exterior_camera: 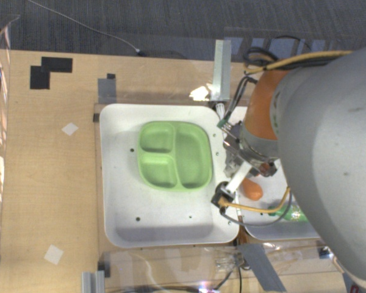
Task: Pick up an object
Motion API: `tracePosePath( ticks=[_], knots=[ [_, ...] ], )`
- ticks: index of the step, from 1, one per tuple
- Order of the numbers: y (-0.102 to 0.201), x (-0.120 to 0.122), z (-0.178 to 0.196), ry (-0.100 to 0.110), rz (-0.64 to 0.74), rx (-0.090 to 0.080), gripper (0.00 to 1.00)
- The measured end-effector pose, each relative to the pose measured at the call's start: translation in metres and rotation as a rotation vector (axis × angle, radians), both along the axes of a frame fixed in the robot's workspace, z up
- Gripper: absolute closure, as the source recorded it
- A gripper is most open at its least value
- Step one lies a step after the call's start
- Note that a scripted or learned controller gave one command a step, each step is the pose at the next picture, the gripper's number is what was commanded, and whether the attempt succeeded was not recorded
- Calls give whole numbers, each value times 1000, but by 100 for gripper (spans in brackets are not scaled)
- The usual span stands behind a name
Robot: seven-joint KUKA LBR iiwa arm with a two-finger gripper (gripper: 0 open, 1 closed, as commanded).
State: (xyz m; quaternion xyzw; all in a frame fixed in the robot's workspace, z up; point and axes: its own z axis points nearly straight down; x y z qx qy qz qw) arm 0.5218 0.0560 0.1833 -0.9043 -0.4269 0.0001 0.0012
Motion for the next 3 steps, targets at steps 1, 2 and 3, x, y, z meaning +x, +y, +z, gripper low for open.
tracePosePath(
  ticks=[1, 2, 3],
  knots=[
    [48, -11, 1, 0, -568, 0, 100],
    [92, -31, 4, 1, -664, 1, 100],
    [179, -37, -8, 3, -671, 1, 100]
  ],
)
